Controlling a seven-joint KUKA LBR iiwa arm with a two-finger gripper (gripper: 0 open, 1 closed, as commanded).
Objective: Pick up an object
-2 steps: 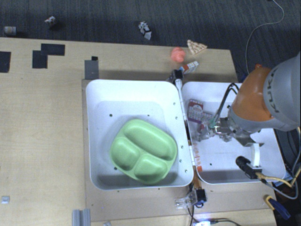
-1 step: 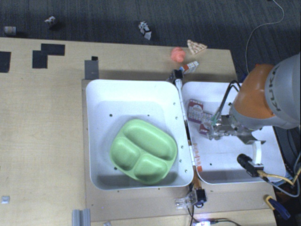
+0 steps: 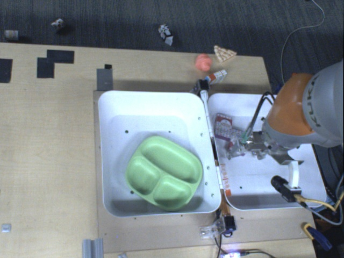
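Camera view: green plate [image 3: 164,172] sits in left bin [image 3: 115,109]. Gripper [image 3: 235,149] is low in right bin [image 3: 252,198], just beside red-white packet [image 3: 223,127]; can't tell its state. Step: reaching. Next move needs a clean close on the packet.
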